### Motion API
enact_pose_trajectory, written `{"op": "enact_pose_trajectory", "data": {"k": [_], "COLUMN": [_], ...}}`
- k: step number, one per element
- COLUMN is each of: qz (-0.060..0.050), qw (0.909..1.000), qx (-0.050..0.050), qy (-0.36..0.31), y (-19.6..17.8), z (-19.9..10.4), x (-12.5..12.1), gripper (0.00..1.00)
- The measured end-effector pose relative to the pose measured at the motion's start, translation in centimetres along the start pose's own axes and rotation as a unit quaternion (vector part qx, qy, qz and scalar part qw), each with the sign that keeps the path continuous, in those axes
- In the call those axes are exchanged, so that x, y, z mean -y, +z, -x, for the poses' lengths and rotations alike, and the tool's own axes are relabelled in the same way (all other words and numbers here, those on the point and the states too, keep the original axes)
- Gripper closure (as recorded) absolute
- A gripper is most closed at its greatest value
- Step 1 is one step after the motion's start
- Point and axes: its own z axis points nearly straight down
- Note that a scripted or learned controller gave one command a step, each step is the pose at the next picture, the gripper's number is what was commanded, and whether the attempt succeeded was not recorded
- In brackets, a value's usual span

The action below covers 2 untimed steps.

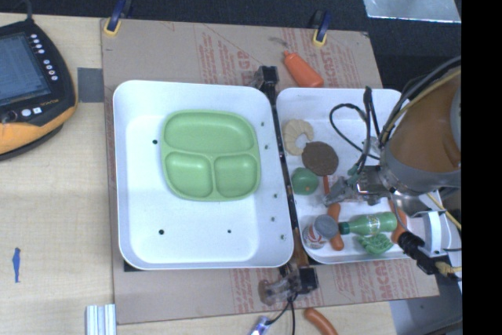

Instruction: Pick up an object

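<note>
While the grey arm with orange band [423, 133] reaches in from the right, its gripper [345, 191] sits low in the right white bin [314, 100], whether it grips anything cannot be told. Near it: brown round disc [320, 158], green ball [304, 181], green plastic bottle [369, 225] lying flat, beige ring-shaped piece [297, 135]. Left white bin [133, 169] holds a light green divided plate [210, 154]. Orange carrot-shaped toy [302, 70] lies on the tabletop [55, 247] beyond the bins
</note>
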Motion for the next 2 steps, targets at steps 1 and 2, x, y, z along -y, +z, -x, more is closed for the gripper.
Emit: {"op": "enact_pose_trajectory", "data": {"k": [1, 2], "qz": [-0.001, -0.001], "qw": [1.0000, 1.0000], "qx": [0.000, 0.001], "qy": [-0.002, -0.004], "y": [2.9, 1.9], "z": [0.0, 0.1], "x": [0.8, 0.8], "gripper": [0.00, 1.00]}}
